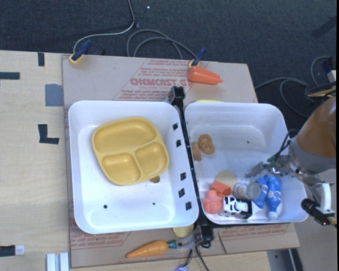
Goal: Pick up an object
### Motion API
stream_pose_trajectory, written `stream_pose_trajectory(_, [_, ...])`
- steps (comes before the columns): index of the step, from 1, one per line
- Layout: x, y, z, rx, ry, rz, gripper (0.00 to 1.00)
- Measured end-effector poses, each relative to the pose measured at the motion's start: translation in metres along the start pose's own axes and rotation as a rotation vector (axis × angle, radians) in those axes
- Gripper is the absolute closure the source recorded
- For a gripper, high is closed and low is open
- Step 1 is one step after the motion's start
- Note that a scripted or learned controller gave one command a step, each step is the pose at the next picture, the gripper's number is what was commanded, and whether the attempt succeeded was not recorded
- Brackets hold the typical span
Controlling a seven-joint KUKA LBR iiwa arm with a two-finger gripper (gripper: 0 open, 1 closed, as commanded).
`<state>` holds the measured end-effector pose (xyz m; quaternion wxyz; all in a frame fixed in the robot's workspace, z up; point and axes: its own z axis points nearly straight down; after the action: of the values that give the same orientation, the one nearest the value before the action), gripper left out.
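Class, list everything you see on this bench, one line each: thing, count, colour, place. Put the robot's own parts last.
Bins: two, white, side by side on the board.
Divided plate: one, yellow, three compartments, in the left bin.
Pretzel-shaped piece: one, brown, right bin, near the divider.
Blocky pieces: a few, red-orange, right bin, near front edge.
Black-and-white item: one, right bin, front edge.
Blue-and-white tube: one, right bin, front right.
Toy carrots: two, orange; one behind the bins, one in front.
Board: one, brown cardboard, under the bins.
Arm: one, grey with orange band, from the right, over the right bin.
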<state>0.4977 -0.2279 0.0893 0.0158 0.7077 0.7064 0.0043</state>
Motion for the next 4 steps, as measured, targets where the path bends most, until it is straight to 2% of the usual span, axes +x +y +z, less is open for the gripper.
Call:
stream_pose_trajectory(1, [0.084,0.022,0.001,0.018,0.011,-0.007,0.0])
stream_pose_trajectory(2, [0.053,0.027,-0.061,0.024,0.014,-0.001,0.0])
stream_pose_trajectory(3, [0.083,0.018,0.006,0.028,0.01,-0.001,0.0])
stream_pose_trajectory(4, [0.035,0.043,-0.1,0.02,0.011,-0.001,0.0])
